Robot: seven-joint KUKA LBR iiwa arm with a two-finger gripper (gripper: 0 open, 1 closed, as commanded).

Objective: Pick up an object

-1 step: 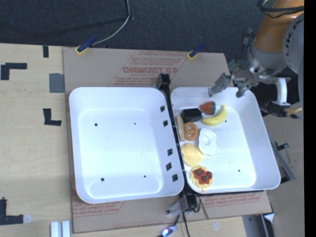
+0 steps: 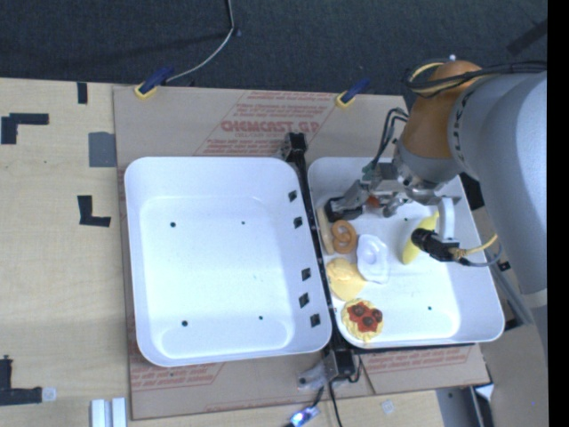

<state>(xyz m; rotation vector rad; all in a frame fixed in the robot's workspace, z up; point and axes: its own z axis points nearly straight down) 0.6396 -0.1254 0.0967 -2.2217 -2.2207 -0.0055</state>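
The end effector (image 2: 388,198) hangs low over the right bin (image 2: 462,314), near its rim at about 11 o'clock, and I cannot tell its state, because the wrist and the cables cover it from above. Just beside it, at about 8 o'clock, lies a small brown ring like a pretzel (image 2: 343,236). Going outward, there is a white cup-like piece (image 2: 372,256), then a pale yellow lump (image 2: 345,278), and at the near rim a yellow piece with red spots (image 2: 362,318). A yellow thing (image 2: 412,247) lies at 4 o'clock from the end effector, partly behind a black cable. These look like light toy foods, probably hard and a little slippery; I think the pretzel is best taken across its outer edge. The left bin (image 2: 213,256) is well apart. What lies directly under the wrist is hidden.
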